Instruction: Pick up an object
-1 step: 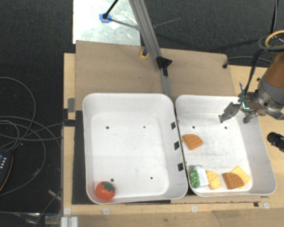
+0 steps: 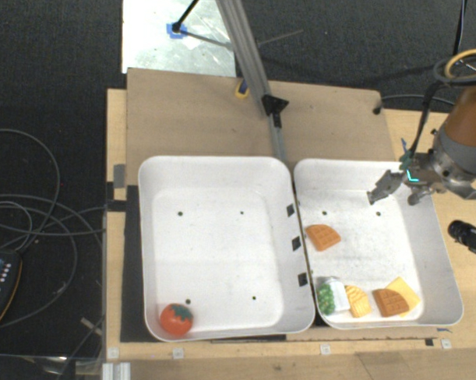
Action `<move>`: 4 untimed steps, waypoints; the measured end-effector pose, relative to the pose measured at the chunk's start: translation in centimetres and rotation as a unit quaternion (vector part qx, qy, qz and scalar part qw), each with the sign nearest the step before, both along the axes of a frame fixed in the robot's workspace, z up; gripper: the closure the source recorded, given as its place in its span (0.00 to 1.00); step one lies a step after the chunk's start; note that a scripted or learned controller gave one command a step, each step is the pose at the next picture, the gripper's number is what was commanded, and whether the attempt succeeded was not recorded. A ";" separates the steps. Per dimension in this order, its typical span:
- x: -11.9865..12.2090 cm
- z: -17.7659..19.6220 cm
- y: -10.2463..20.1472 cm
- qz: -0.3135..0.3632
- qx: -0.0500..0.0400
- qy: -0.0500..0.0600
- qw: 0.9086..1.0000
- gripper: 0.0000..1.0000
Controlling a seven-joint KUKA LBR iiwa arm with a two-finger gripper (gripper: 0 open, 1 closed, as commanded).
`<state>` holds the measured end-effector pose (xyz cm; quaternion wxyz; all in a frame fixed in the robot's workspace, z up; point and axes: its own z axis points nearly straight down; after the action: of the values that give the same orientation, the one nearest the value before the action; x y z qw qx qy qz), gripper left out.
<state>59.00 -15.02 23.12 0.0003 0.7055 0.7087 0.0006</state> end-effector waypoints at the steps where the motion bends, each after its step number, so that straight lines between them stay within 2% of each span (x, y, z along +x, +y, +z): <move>1: -0.2 -4.2 0.2 -0.001 0.000 0.002 1.000 0.00; 3: -0.4 -13.8 -0.3 -0.002 0.000 0.002 1.000 0.00; 4: -0.2 -12.4 -0.4 -0.002 0.000 -0.001 1.000 1.00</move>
<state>58.78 -15.41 10.75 0.0013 0.7066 0.7076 0.0013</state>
